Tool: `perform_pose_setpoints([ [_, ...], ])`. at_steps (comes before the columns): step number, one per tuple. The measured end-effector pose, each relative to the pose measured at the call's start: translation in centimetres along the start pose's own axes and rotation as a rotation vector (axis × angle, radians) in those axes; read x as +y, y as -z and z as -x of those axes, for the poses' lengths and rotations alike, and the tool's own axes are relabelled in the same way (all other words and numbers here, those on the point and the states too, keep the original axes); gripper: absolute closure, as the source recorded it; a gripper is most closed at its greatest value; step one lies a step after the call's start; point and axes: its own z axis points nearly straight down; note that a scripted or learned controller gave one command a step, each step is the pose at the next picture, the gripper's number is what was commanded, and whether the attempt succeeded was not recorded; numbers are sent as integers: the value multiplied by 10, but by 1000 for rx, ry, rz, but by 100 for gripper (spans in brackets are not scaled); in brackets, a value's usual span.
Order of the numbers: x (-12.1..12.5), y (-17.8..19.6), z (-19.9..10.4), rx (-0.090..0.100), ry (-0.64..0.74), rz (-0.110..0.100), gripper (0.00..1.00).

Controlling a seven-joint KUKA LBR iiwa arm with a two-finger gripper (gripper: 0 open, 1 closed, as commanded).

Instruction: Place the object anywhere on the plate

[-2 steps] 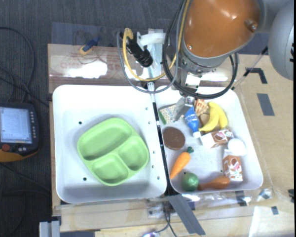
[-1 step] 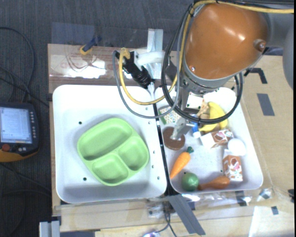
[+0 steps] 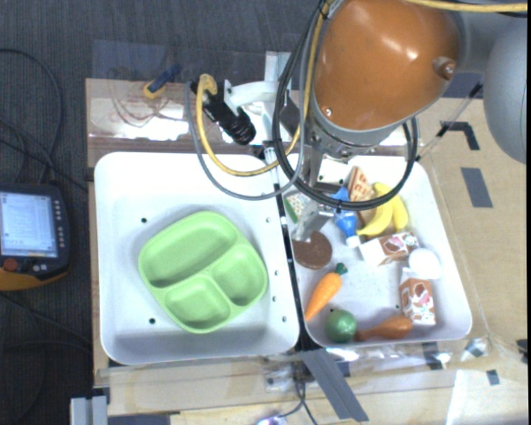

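Plate [image 3: 203,271]: green, three compartments, lying in the left bin [image 3: 124,193] near its middle, nothing on it.

Objects: all in the right bin [image 3: 451,308]. Brown disc [image 3: 313,252] by the bin's left wall, directly under the jaws. Carrot [image 3: 323,294] just below the disc, tilted, leaves toward the upper right. Green ball [image 3: 341,326] below the carrot, touching a reddish-orange item [image 3: 385,328] to its right. Banana [image 3: 385,215] at upper middle, with a red-and-white piece [image 3: 360,184] above it and a blue item [image 3: 349,227] to its left. Small brown-and-white cartons [image 3: 396,247] and [image 3: 418,299] at right; white round item [image 3: 422,262] between them.

Jaws [image 3: 306,228]: lowered at the right bin's left edge, over the disc. Cannot tell how far open, nor whether anything is gripped.

Arm [image 3: 380,60]: orange band over the right bin's far end, cables looped around it.

Counter [image 3: 487,202]: tan, carrying both bins. Pendant [image 3: 22,233] on the floor at far left.
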Motion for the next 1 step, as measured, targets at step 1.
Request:
perform_pose_setpoints([
  [1, 66, 82, -61, 10, -10, 1, 0],
])
